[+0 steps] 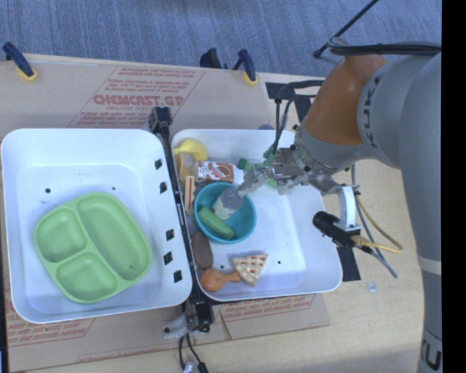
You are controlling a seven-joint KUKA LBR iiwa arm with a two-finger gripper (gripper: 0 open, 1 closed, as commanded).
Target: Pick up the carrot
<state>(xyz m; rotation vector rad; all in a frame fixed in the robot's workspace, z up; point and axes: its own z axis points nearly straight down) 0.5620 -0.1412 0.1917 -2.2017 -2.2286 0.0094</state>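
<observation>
My gripper (pixel 231 201) reaches from the right into the right bin (pixel 311 266) and hangs over a teal bowl (pixel 243 225) near the bin's middle. A green vegetable piece (pixel 215 224) lies in the bowl just below and left of the fingertips. An orange rounded piece (pixel 212 280), possibly the carrot, lies at the bin's front edge, well apart from the gripper. A thin orange-tan stick (pixel 189 191) lies along the bin's left wall. I see nothing held between the fingers.
Around the bowl lie a yellow piece (pixel 191 149), a small printed carton (pixel 215 171), a brown piece (pixel 202 249) and a pizza slice (pixel 250 267). The left bin (pixel 31 150) holds a green divided plate (pixel 92 247). Cables and a black part (pixel 332 229) hang over the right rim.
</observation>
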